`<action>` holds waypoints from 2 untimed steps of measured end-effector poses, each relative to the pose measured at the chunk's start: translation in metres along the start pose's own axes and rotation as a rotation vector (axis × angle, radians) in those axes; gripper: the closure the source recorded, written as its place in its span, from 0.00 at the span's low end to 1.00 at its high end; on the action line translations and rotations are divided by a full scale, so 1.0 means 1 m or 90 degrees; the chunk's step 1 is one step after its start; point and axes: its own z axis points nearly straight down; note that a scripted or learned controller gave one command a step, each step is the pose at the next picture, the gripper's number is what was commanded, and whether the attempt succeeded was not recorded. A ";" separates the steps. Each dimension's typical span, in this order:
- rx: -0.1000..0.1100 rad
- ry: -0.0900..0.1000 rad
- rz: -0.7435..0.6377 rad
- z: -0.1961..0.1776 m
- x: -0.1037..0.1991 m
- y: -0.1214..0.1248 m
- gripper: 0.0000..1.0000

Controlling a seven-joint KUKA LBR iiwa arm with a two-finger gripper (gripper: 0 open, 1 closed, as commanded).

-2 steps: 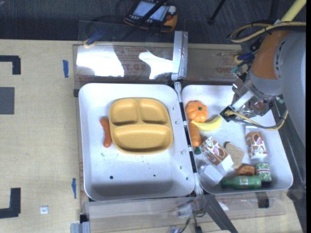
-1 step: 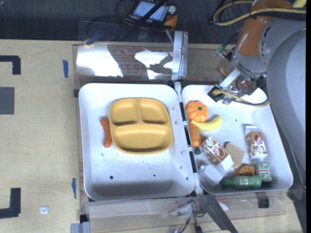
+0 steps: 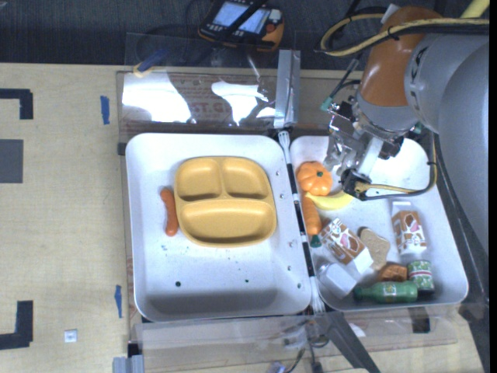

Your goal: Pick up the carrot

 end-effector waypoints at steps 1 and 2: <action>-0.001 0.000 -0.190 0.001 -0.052 -0.059 1.00; 0.001 -0.001 -0.188 -0.005 -0.051 -0.059 1.00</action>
